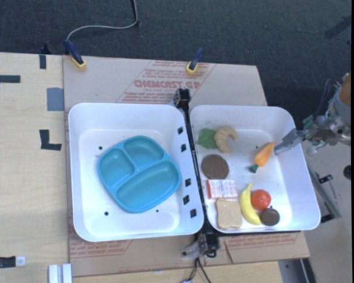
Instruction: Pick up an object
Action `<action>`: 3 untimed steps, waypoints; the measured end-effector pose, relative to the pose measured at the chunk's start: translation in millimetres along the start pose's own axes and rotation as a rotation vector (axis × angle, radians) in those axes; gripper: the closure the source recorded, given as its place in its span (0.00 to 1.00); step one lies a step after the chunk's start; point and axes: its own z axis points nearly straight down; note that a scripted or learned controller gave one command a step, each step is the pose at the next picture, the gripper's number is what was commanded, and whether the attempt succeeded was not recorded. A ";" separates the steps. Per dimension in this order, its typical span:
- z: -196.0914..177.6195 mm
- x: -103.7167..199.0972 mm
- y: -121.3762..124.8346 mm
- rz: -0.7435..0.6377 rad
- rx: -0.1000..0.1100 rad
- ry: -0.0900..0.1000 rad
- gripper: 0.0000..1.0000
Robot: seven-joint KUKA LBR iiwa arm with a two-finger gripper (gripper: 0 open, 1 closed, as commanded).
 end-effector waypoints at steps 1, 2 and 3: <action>147.5 -2.4 -50.4 -0.001 -0.001 0.002 0.00; 149.9 25.6 16.3 -0.002 -0.008 -0.003 0.00; 150.6 40.2 -48.8 0.001 -0.006 -0.003 0.00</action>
